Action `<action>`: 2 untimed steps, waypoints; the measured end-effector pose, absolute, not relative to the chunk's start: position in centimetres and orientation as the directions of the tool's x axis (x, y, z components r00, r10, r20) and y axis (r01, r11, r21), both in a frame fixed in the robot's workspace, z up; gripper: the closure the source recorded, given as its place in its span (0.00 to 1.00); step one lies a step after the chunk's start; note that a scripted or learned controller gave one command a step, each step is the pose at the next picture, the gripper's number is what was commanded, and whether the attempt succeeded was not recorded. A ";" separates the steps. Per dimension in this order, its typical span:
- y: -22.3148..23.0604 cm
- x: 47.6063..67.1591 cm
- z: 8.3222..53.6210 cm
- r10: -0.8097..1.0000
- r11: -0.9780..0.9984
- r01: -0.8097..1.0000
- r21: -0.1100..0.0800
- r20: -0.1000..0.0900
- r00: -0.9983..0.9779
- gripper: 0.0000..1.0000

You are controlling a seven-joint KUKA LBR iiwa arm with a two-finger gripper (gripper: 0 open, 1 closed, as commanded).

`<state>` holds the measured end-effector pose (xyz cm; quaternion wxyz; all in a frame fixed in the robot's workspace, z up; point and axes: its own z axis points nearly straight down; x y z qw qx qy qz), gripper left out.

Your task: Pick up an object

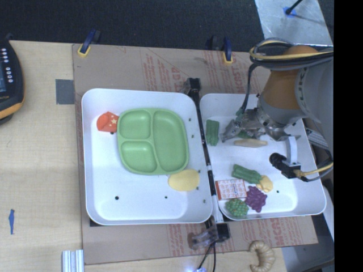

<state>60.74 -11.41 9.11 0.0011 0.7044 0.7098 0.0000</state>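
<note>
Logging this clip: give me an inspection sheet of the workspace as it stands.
Surface: two white bins, left bin and right bin, on brown board.
Job's things: green pickle, beige stick, green corn, purple grapes, green grapes, red-white box in right bin.
Clutter: green divided plate, red toy, yellow piece in left bin.
Grippers: gripper low over right bin's far side.
Cables: yellow-black cable on arm.
Surroundings: pendant at left.

The left white bin [96, 203] has lots of bare floor along its near edge and left edge. A green plate with three sections [153, 140] fills its middle. A soft yellow lump [184, 180] touches the plate's near right corner. The right white bin [309, 200] is crowded: small toys sit by its near edge, and the grey arm [295, 95] covers its far part.
</note>
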 end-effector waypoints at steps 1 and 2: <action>-16.2 65.9 11.5 1.000 0.004 1.000 0.005 -0.003 -0.004 0.00; -13.0 64.2 9.1 1.000 0.007 1.000 -0.006 0.000 -0.007 0.00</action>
